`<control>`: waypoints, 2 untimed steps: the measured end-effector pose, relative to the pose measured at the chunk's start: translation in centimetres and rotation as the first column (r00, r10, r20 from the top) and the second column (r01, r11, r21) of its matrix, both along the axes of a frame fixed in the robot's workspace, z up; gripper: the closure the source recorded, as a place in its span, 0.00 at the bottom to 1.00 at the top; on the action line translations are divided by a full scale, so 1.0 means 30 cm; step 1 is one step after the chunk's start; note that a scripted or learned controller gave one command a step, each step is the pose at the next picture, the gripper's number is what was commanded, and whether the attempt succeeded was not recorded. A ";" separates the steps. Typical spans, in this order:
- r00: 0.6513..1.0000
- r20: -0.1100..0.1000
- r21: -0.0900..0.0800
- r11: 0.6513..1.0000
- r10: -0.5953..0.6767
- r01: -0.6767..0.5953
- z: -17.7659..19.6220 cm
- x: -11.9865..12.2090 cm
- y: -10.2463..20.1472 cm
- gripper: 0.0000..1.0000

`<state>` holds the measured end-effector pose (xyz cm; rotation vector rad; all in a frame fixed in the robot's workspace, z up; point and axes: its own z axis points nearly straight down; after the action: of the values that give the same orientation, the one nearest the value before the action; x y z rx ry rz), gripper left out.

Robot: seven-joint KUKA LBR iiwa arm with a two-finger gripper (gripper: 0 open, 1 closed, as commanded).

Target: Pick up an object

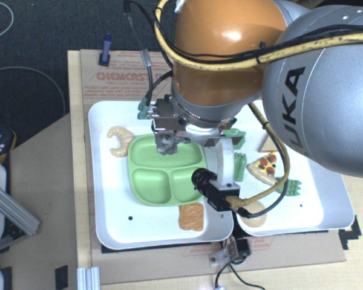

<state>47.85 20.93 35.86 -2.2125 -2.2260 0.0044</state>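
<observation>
Nearest the camera, at the front edge of the left white bin (109, 222), lay a small brown waffle-like toy (192, 216), flat and apart from the tray behind it. Behind it sat a green divided tray (160, 177), a stiff, light plastic piece with smooth walls that would likely slip unless pinched across a rim or divider. Over the tray's rear compartment hung the gripper (167, 142), low and close to the plastic; whether its fingers were spread or pressed together could not be told. Left of the tray lay a pale croissant toy (119, 140), probably light and rigid, easiest taken across its curved middle. Across in the right bin (327, 216) rested a pizza slice toy (265, 167) and a green leafy piece (291, 188).
</observation>
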 end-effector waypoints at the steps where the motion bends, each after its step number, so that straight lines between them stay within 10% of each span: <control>1: 1.000 0.004 0.000 1.000 -0.004 0.004 0.039 0.002 -0.010 1.00; 2: 1.000 -0.004 -0.003 1.000 -0.006 0.006 -0.249 -0.002 0.053 1.00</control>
<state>47.80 22.51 28.38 -2.2181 -2.2187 0.0124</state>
